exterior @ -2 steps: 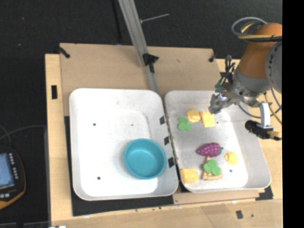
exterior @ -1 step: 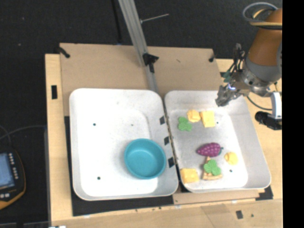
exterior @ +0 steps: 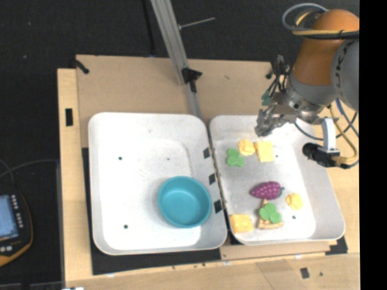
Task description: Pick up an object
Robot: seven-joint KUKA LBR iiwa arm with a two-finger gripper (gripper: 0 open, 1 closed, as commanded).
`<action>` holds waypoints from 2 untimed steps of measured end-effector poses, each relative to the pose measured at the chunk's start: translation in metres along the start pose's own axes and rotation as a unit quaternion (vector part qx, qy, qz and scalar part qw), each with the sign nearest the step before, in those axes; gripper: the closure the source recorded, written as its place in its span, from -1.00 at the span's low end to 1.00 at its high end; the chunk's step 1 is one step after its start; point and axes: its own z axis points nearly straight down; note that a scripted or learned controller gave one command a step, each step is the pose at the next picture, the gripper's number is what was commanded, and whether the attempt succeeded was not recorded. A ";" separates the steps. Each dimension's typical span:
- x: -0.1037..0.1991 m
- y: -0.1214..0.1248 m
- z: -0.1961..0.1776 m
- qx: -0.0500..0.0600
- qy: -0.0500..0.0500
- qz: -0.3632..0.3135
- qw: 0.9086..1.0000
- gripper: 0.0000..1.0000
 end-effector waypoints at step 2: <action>0.107 0.008 0.005 0.002 0.001 -0.001 1.000 1.00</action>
